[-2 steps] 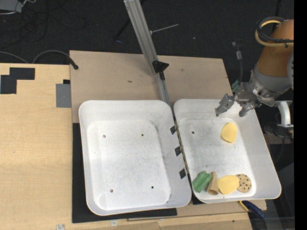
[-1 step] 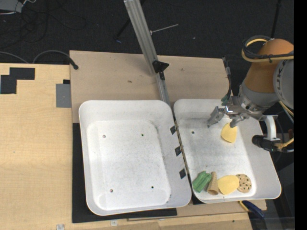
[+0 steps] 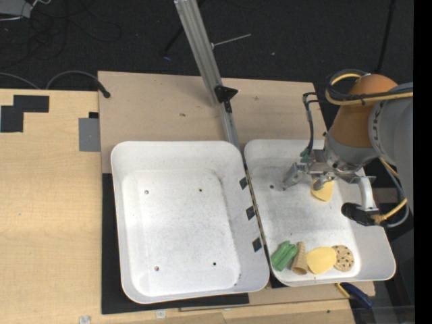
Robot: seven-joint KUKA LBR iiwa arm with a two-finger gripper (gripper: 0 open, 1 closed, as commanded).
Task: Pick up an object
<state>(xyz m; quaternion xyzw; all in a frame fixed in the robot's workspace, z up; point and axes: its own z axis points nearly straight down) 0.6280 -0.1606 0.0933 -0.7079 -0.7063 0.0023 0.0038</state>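
Note:
My gripper (image 3: 308, 177) hangs low over the upper middle of the right bin (image 3: 290, 214), with the grey arm and its orange band (image 3: 358, 117) coming in from the right. The fingers look spread apart: one grey finger (image 3: 291, 176) points left and nothing shows between them, so the gripper is open. A small yellow wedge (image 3: 323, 191) lies just below and to the right of the gripper, close to the right finger. Along the bin's front edge lie a green piece (image 3: 284, 254), a tan cone (image 3: 299, 258), a yellow lump (image 3: 320, 260) and a cookie (image 3: 343, 257).
The left bin (image 3: 179, 214) sits beside the right one, with black clips (image 3: 250, 212) on the shared rim. A slanted metal rail (image 3: 206, 63) rises behind the bins. A cable (image 3: 374, 214) loops off the arm near the right bin's right edge.

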